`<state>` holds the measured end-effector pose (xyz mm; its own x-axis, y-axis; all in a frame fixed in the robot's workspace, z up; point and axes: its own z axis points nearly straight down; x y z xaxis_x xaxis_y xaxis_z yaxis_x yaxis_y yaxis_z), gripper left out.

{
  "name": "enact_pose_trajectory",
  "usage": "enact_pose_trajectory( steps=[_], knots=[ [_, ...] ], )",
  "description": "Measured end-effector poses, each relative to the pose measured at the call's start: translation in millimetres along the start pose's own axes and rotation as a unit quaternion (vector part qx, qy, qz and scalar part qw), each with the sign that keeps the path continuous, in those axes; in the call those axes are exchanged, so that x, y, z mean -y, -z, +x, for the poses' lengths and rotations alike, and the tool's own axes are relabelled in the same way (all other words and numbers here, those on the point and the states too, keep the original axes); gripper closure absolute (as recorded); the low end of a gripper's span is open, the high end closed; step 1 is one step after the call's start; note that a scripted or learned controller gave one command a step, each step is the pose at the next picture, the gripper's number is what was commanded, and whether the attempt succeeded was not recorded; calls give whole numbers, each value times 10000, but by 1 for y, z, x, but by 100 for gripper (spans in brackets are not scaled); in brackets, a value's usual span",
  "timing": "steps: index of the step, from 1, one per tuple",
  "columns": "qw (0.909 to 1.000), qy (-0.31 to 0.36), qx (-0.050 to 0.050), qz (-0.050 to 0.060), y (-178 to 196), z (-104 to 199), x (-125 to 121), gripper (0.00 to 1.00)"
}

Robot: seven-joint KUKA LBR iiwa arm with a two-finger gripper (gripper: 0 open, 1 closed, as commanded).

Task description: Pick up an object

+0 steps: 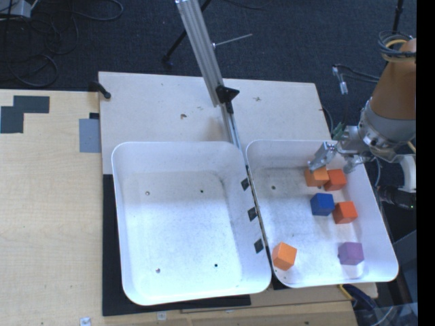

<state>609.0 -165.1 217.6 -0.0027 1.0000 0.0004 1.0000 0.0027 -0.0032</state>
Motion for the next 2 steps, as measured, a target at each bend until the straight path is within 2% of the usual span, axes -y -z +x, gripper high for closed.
enact_pose_trajectory(
  steps=[1, 2],
  knots=[
    [9999, -11, 32, -104, -101, -7, -32, 0],
    [9999, 32, -67, -91, -106, -37, 3, 0]
  ],
)
